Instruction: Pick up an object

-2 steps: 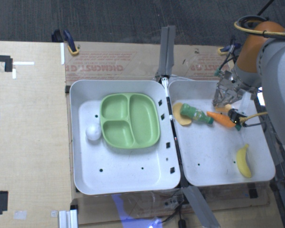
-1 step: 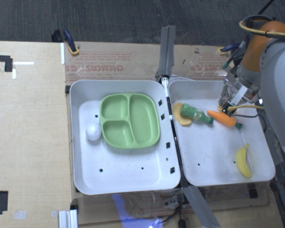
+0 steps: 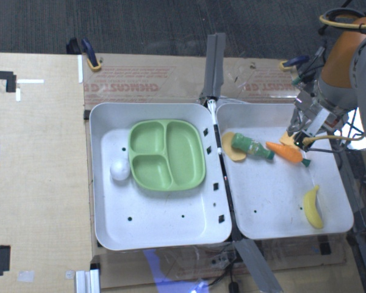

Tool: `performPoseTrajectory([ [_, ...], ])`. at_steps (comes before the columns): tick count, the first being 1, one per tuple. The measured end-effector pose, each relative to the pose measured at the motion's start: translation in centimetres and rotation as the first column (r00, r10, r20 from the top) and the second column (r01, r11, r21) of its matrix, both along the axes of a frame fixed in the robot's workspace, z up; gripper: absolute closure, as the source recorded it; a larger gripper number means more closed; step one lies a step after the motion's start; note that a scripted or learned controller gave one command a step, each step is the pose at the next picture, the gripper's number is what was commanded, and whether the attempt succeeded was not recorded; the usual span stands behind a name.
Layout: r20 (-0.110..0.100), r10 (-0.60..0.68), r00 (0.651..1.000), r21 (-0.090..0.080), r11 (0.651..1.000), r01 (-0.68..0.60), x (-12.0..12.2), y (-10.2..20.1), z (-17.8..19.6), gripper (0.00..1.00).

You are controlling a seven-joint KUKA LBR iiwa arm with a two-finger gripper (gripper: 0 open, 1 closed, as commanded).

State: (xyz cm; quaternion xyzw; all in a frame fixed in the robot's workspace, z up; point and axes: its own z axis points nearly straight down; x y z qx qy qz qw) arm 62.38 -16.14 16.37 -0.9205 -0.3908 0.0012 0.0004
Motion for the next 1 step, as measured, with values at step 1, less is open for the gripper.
performPoseTrajectory([
  [1,-0.002,-0.396,0.918,-0.002,0.918,0.396,-0.34,4.66,-1.74,1.0],
])
